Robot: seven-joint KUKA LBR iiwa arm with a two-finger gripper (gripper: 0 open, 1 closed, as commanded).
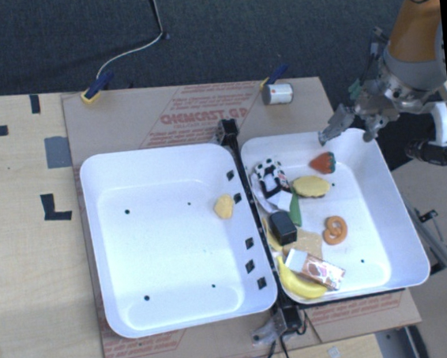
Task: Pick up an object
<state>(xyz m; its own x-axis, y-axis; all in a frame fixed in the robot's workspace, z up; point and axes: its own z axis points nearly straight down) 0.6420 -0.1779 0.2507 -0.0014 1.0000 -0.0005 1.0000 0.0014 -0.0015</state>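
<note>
Lying nearest the gripper [348, 128], a small red strawberry-like toy with a green cap [323, 162] rests at the upper edge of the right bin [392, 196], and I judge it the likeliest thing to be taken, though any object would serve. Nothing is lifted yet: the gripper hangs above the bin's far right corner, just beyond the rim, its two dark fingers spread apart with nothing between them. So the reach, descent, closing and lift all remain to be done.

Below the red toy sits a smooth yellow oval piece [311, 186], like a lemon or potato, with a green strip beside it. A glossy black-and-white figure [269, 179] lies to its left. Further down are a ring-shaped brown pretzel or doughnut [334, 229], a boxy black block [283, 227], a curved yellow banana [300, 284] and a flat printed packet [322, 270] overlapping it. These look like hard moulded plastic, mostly rounded and slippery.

The left bin [120, 249] holds one small lumpy yellow piece [224, 207] near the divider. Both bins are shallow white plastic, standing on printed cardboard [193, 118].
</note>
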